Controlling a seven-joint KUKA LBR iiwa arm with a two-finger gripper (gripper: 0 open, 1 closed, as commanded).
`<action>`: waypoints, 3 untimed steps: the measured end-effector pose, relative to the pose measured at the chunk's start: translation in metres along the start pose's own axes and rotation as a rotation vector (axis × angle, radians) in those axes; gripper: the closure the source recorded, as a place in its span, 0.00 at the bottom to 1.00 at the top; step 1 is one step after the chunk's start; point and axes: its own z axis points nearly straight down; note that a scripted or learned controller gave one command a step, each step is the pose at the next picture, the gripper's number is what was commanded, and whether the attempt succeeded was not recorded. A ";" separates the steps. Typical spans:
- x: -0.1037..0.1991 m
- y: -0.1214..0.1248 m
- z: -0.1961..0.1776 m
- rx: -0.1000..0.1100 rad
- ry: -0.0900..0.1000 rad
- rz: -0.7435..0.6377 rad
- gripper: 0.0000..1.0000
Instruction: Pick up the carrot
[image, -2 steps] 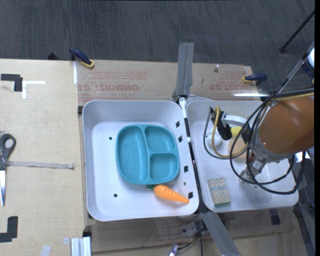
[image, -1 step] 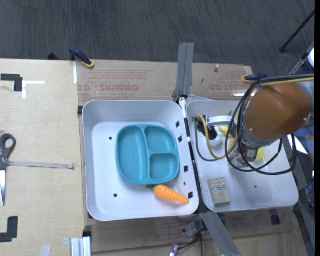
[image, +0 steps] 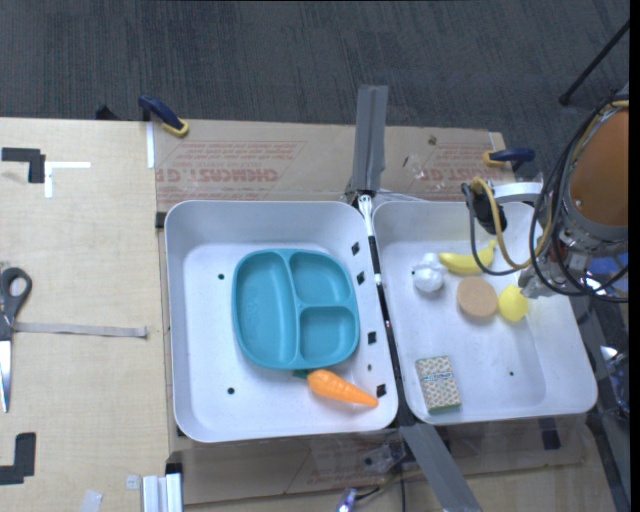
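The orange carrot (image: 342, 389) lies in the left bin (image: 196, 330), near its front edge, touching the lower rim of a teal divided plate (image: 296, 308). Its thick end points left and its tip points right. The arm comes in at the far right, its orange band above the right bin's far right corner. My gripper (image: 548, 284) hangs over the right edge of the right bin (image: 540, 385), next to a yellow lemon-like ball (image: 513, 303), far from the carrot. Cables partly cover it.
The right bin holds a small banana (image: 462, 263), a white lump (image: 428, 277), a tan round disc (image: 478, 299) and a patterned small box (image: 438, 384). A grey divider (image: 378, 300) runs between the bins. Scissors (image: 10, 300) lie on the bench at left.
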 end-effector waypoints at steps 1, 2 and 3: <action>-0.085 0.009 0.074 -0.002 -0.010 0.023 1.00; -0.084 0.007 0.065 0.003 -0.010 0.027 1.00; -0.083 0.005 0.057 0.007 -0.011 0.031 1.00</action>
